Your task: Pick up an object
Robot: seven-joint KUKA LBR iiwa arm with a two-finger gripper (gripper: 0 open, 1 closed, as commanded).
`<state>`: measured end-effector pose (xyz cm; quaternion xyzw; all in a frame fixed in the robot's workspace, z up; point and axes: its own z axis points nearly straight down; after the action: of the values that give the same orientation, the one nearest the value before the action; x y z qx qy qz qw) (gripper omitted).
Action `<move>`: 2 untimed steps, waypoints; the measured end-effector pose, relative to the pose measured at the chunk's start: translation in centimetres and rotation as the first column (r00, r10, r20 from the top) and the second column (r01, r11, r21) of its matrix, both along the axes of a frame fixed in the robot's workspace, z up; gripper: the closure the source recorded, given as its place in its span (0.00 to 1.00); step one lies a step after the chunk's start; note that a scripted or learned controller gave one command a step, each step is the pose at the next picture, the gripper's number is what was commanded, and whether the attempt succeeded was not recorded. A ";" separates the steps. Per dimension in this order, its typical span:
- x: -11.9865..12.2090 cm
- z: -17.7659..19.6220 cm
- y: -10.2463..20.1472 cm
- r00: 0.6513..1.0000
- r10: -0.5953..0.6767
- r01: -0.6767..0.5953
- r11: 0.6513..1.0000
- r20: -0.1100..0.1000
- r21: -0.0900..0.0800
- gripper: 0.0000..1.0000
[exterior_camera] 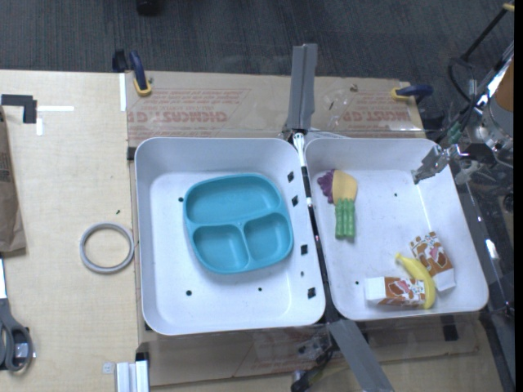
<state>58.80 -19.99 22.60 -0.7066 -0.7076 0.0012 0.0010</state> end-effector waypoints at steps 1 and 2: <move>4.2 2.0 5.0 0.992 0.122 -0.122 0.992 0.004 -0.002 0.00; 0.7 -4.0 7.8 0.999 -0.037 0.037 0.999 0.000 0.000 0.00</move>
<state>59.54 -12.16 18.60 -0.7196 -0.6944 0.0012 0.0010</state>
